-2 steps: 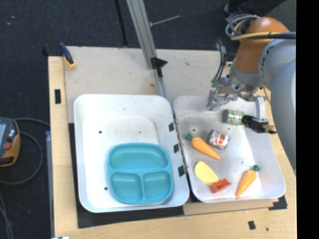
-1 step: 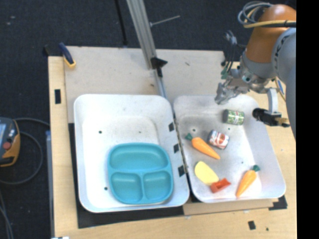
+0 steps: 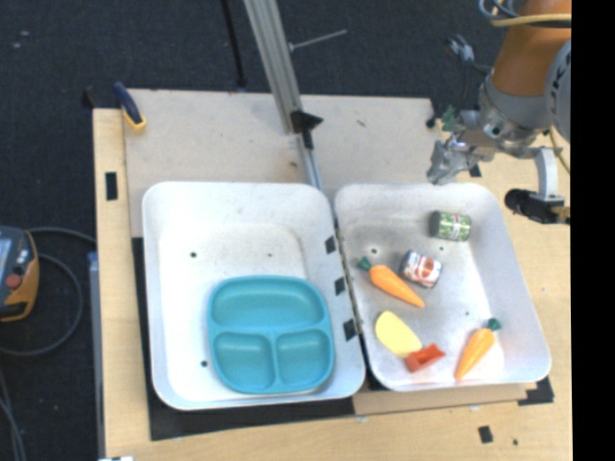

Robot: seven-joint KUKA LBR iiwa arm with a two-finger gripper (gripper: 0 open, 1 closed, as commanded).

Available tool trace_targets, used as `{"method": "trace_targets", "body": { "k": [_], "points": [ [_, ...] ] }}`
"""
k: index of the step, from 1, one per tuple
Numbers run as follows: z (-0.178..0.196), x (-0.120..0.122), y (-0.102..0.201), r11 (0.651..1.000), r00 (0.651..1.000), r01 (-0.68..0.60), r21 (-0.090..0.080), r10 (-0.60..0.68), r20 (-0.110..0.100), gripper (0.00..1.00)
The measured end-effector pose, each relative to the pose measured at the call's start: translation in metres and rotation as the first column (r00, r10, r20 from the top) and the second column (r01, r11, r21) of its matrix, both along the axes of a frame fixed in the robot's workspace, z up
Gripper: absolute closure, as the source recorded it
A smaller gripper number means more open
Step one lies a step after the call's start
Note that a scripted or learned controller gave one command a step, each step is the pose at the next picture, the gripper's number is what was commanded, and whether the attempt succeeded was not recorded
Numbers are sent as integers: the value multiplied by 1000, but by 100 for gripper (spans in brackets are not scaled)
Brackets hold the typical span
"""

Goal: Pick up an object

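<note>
Overhead slanted view of a desk [image 3: 221, 137] bearing two shallow white bins side by side. The left bin [image 3: 192, 219] holds a teal divided tray [image 3: 272, 334] in its near half. The right bin [image 3: 514, 257] holds six loose items: a green can [image 3: 450, 225] lying on its side near the far wall; a red-and-white can [image 3: 421, 269] just nearer, at the middle; an orange carrot [image 3: 395, 284] lying slantwise to the left of that can, close beside it; a yellow piece [image 3: 396, 333] nearer still; a small red block [image 3: 424, 357] touching the yellow piece's near right end; and a second carrot [image 3: 476, 350] at the near right corner, apart from the block. The arm [image 3: 524, 60] enters from the right, its orange band above the wrist. The pincer [image 3: 450, 161] hangs over the far rim of the right bin, above and beyond the green can; it has nothing between its fingers, and how far it is open cannot be told. An aluminium post [image 3: 274, 56] rises from the far side of the desk.
</note>
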State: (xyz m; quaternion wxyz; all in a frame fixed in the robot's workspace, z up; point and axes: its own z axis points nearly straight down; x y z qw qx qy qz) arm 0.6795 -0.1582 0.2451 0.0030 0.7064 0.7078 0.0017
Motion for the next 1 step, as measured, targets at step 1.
{"method": "trace_targets", "body": {
  "k": [1],
  "points": [
    [-9, 0, -1, 1000, 1000, 1, -1, -1, -6, 100]
  ]
}}
